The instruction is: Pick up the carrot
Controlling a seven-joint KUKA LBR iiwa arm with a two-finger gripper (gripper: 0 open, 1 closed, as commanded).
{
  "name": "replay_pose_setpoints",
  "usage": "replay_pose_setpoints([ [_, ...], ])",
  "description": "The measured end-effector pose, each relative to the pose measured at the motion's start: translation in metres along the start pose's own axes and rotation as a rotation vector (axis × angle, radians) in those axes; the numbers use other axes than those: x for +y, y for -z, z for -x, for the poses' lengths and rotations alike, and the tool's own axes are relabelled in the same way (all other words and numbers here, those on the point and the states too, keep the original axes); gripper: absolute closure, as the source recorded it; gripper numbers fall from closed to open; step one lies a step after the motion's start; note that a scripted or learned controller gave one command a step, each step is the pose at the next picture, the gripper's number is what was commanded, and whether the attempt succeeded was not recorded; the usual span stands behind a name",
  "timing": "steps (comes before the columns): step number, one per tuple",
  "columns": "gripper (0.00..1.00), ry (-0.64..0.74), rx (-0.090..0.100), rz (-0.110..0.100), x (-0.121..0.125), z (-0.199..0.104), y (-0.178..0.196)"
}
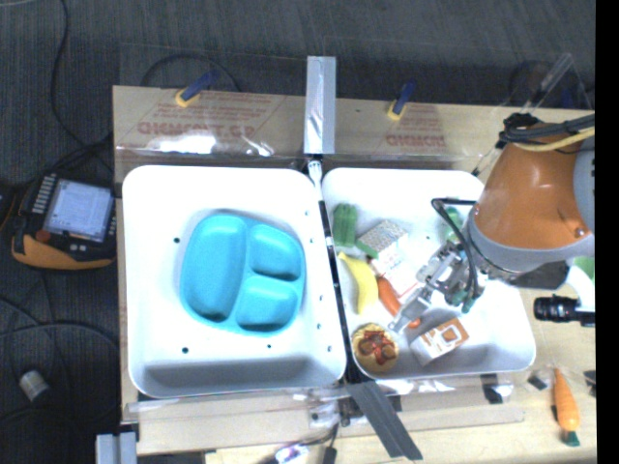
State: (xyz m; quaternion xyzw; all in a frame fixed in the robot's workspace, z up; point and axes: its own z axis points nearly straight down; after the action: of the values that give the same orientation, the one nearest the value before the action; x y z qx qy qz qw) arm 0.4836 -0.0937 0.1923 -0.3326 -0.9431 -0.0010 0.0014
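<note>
One carrot (pixel 387 296) lying diagonally, upper-left to lower-right, beside the banana (pixel 361 283).

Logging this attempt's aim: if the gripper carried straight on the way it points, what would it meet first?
Probably the carrot: the gripper points down-left and its tips sit right beside it. Height is unclear from above.

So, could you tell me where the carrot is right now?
The carrot lies in the right bin, just right of the banana, with the hand beside it.
</note>
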Motion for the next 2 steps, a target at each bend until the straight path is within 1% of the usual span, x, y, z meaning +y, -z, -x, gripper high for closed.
replay_pose_setpoints([
  [1,0.0,0.11,-0.002,-0.003,-0.004,0.003,-0.006],
  [2,0.0,0.069,-0.001,0.001,0.028,-0.008,0.003],
])
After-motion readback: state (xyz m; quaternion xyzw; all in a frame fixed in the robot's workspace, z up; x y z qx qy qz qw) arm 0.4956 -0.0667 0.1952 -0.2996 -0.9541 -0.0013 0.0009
